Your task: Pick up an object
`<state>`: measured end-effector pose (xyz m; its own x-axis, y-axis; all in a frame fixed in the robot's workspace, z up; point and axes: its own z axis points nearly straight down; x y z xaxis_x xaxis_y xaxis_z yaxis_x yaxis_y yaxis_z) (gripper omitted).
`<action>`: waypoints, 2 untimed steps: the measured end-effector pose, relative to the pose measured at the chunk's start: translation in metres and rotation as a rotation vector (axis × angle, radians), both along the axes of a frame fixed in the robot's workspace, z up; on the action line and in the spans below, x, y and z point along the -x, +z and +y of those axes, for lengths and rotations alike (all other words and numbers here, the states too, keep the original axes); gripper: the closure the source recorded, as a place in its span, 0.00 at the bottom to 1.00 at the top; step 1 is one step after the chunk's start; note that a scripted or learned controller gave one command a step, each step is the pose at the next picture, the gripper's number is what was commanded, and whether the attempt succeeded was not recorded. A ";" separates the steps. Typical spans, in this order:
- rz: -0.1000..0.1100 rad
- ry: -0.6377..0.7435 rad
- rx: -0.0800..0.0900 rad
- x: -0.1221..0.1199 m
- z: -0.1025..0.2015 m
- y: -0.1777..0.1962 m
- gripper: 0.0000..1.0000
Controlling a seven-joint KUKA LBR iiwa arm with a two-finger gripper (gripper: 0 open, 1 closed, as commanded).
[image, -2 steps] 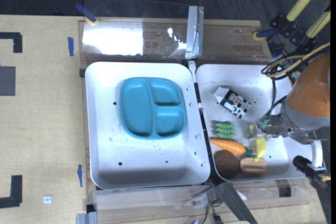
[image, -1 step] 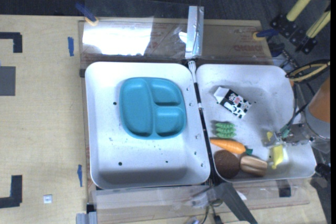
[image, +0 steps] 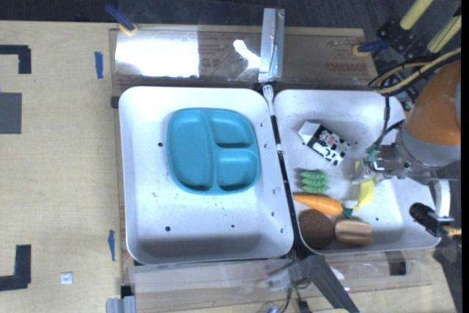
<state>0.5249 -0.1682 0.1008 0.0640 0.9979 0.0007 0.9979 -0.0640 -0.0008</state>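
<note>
Two white bins are seen side by side on the bench. In the left bin (image: 139, 223) a blue divided tray (image: 214, 149) is laid flat, approx. centre. In the right bin (image: 326, 100) several objs are grouped: a black-and-white toy (image: 324, 141) towards the back, a green pea pod (image: 311, 180) just below it, an orange carrot (image: 317, 204) beneath that, and a brown round obj (image: 316, 228) touching a tan bread-like piece (image: 353, 232) at the front wall. A yellow item (image: 364, 192) is seen right beside the gripper (image: 372, 163), which is positioned over the bin's right part, w/ the arm's orange band (image: 440, 110) above it. Jaw state can't be told; nothing is shown gripped.
</note>
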 end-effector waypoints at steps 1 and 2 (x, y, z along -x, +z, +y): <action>0.000 -0.002 0.001 0.000 -0.001 0.000 0.00; -0.005 -0.018 0.005 0.016 0.018 -0.014 0.00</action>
<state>0.5084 -0.1498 0.0870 0.0822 0.9966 -0.0035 0.9966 -0.0821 0.0048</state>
